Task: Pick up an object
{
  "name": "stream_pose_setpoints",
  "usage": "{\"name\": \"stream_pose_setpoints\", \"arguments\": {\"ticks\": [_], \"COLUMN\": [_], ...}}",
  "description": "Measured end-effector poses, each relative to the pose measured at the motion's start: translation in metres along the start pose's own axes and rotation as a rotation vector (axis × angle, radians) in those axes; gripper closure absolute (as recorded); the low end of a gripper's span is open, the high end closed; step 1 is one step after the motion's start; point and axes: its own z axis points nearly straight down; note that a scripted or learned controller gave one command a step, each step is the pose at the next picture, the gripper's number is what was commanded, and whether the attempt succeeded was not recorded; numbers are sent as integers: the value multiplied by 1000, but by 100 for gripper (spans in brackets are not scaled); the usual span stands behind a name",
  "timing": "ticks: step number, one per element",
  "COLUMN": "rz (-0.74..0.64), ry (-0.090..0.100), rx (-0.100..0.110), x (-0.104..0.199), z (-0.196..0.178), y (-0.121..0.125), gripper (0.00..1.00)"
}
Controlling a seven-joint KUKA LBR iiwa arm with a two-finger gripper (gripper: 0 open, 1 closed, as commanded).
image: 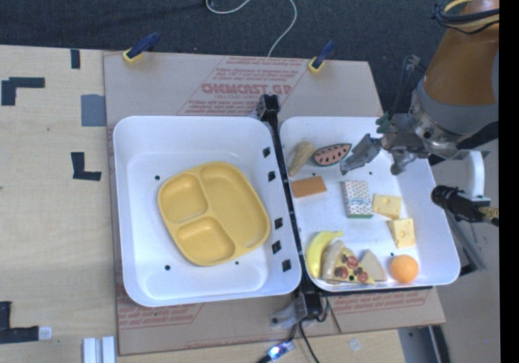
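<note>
On the desk [49, 191], the right shallow white bin [430, 191] holds small toy foods; the tool [379, 155] hangs above it, fingers spread, gripping nothing, arm cut off at the frame edge

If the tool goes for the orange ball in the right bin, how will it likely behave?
The orange ball looks round and smooth, so it may roll or squirt sideways when pinched. It sits near the right bin corner, which might stop it. It is probably light, like the toy food around it.
</note>
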Motion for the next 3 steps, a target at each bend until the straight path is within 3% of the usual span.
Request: {"name": "stream_pose_setpoints", "arguments": {"ticks": [1,2,3], "rz": [-3,-3,-2], "ry": [-2,-1,-1], "rx": [-11,-7,-5], "x": [0,5,3], "z": [-6,49,99], "y": [2,12,2], "gripper": [0,0,0]}}
